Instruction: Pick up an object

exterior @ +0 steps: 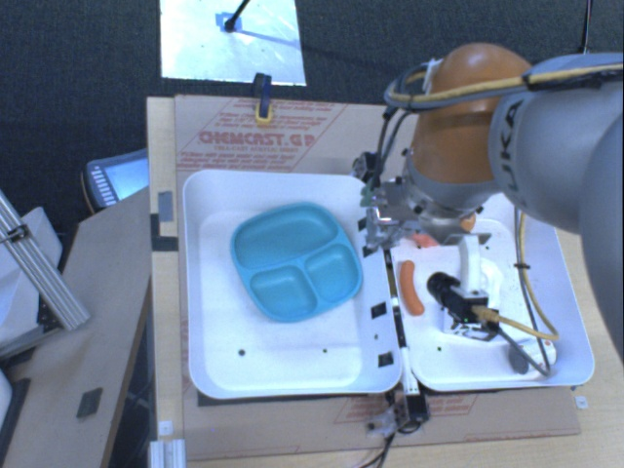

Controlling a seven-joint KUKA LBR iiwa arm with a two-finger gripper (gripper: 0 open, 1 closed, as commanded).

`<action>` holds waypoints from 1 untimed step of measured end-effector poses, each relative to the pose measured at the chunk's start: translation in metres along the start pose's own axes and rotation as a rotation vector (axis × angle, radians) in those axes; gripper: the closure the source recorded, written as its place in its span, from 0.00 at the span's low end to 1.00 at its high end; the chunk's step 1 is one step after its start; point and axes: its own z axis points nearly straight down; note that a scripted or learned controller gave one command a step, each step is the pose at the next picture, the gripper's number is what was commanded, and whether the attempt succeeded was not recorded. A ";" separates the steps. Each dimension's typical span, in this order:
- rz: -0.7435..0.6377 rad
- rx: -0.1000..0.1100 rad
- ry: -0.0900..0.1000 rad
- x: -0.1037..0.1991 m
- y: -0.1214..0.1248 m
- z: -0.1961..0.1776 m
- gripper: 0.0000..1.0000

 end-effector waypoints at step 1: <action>0.002 0.001 -0.002 0.040 -0.022 0.000 1.00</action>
